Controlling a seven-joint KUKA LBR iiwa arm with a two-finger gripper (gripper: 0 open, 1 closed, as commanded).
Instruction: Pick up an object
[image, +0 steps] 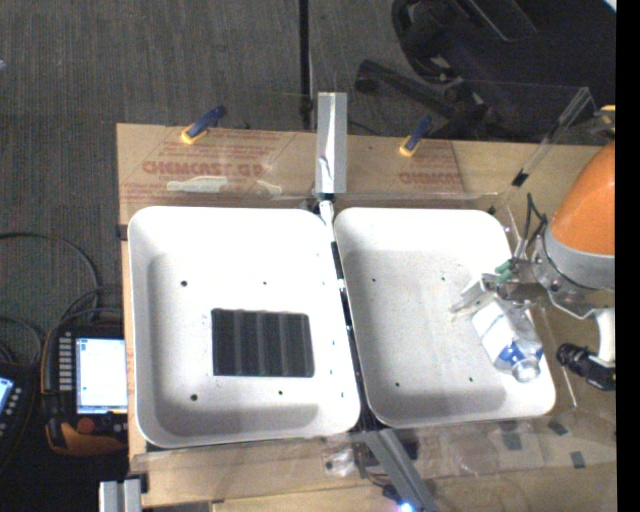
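Observation:
A clear plastic bottle (510, 345) with a blue label and cap lies on its side near the right wall of the right bin (420, 400). My gripper (489, 304) hangs just over the bottle's upper end, reaching in from the right under the orange band of the arm (590, 215). It looks open: one metal finger (468, 298) sticks out to the left of the bottle, and the other sits by the bottle's top. The bottle rests on the bin floor. A black ribbed block (262, 343) lies flat in the middle of the left bin (160, 250).
The two bins meet at a dark seam down the centre. A metal post (330, 145) stands behind them, with blue and yellow clamps (203, 124) on the cardboard backing. A handheld pendant (85, 375) lies left of the bench.

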